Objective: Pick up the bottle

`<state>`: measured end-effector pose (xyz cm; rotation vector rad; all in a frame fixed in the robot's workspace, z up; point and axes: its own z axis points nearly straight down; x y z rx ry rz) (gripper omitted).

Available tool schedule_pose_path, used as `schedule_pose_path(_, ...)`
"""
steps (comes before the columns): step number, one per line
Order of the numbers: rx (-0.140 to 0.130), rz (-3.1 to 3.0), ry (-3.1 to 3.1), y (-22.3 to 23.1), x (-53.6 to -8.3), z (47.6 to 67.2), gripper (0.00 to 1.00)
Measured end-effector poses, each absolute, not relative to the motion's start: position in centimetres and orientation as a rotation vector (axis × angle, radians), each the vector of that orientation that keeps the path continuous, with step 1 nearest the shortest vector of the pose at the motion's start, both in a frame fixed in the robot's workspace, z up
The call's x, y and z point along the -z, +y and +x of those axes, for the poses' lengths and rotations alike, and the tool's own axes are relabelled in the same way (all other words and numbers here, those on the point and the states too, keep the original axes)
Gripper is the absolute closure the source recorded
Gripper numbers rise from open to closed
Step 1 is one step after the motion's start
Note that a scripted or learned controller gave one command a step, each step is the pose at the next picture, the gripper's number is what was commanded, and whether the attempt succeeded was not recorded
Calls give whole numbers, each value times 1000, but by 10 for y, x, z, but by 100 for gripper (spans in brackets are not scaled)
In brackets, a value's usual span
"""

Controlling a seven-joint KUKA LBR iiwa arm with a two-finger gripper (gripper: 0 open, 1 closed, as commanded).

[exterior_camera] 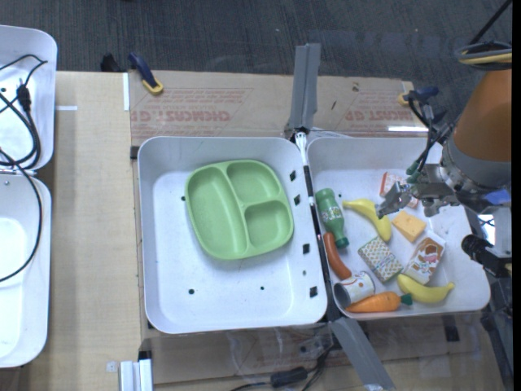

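The bottle (330, 213) is green with a white label and lies on its side along the left wall of the right bin (350, 149). My gripper (413, 203) hovers over the middle of that bin, to the right of the bottle and well apart from it. Its fingers look spread, with nothing held between them. Below it lie an orange cheese block (409, 227) and a yellow banana (370, 216).
A red sausage (335, 256), a patterned box (379, 258), a white carton (425, 258), a second banana (427, 289), a carrot (376, 302) and a white cup (356, 286) crowd the right bin. The left bin (163, 243) holds a green divided plate (239, 208).
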<state>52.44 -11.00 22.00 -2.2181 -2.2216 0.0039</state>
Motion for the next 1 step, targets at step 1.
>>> schedule_pose_path(1,7,-2416,-2014,-122,-105,484,0)
